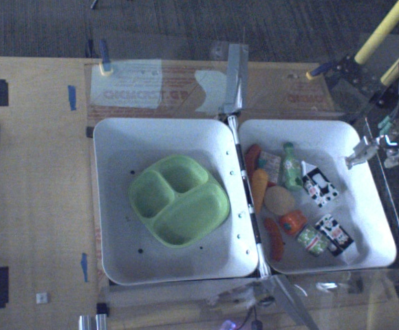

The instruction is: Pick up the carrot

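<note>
Spanning a wooden bench point(34, 205), two white bins point(117, 253), dark carpet point(268, 9) behind

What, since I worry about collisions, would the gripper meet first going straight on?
Likely the bare right bin floor, just down-left of the gripper. The spotted carton lies next in that line. Depth is unclear.

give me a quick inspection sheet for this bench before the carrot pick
surface: wooden bench bearing two white bins side by side
job's things: carrot lies in the right bin, near its left wall, beside a potato
clutter: green bottle, two black-and-white cartons, red sausage in the right bin; green divided plate in the left bin
grippers: gripper at the right bin's upper right rim, away from the carrot
cables: nothing seen
surroundings: dark carpet, blue tape marks, yellow pole
</note>
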Motion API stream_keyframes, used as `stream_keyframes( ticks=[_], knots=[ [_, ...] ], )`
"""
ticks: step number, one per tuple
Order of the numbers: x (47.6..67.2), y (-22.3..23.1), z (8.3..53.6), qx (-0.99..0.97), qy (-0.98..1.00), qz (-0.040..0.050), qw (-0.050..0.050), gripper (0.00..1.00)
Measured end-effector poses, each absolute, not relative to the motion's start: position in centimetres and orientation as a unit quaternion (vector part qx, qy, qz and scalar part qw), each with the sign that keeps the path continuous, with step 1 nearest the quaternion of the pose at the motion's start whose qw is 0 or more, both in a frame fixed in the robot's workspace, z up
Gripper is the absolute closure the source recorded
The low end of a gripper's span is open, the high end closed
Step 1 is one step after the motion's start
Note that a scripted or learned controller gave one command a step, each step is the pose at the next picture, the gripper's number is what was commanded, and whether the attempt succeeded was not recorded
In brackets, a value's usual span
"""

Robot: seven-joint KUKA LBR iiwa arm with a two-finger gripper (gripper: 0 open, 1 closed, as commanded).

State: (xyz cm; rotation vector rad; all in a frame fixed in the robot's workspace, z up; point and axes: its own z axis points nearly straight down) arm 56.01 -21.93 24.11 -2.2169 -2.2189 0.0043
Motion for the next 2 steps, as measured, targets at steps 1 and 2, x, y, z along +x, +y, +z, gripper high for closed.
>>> stream_keyframes(
  ticks=[1, 2],
  knots=[
    [50.7, -20.9, 9.7, -0.671, -0.742, -0.0001, 0.005, 0.0],
    [53.2, -17.7, 8.6, -0.629, -0.777, 0.0, -0.001, 0.0]
  ],
)
